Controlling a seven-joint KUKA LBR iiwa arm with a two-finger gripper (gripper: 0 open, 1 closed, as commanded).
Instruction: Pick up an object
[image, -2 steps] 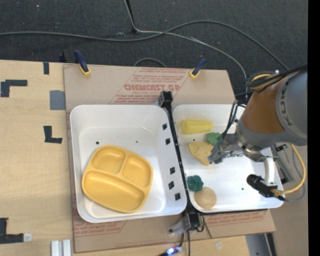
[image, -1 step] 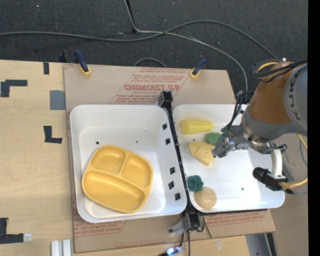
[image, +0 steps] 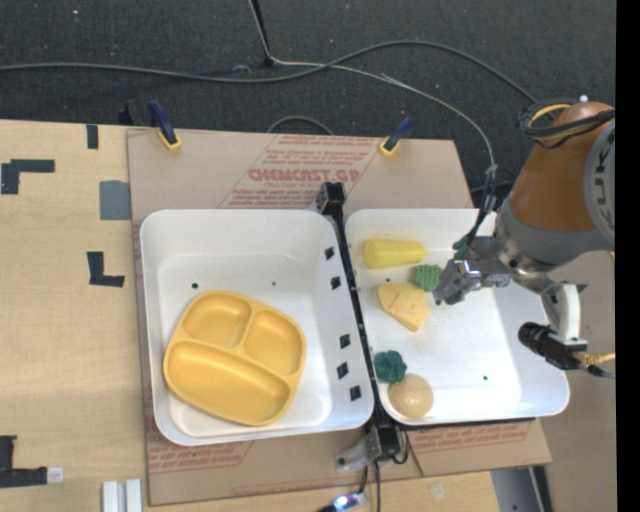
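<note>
— How is the arm (image: 560, 180) posed?
— It is reached in from the right, with the gripper (image: 452, 283) lowered over the right bin (image: 500, 395), just beside a green knobbly piece (image: 428, 276). Whether anything is grasped cannot be told.
— And the contents?
— A yellow cylinder (image: 393, 252), a yellow wedge (image: 406, 305), a dark green floret (image: 389, 366) and a beige ball (image: 410, 396) are seen there. A glossy yellow divided plate (image: 235, 356) is laid in the left bin (image: 180, 235).

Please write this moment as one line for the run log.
arm: over right bin | gripper: beside green piece, nothing seen held | yellow tray: left bin
</note>
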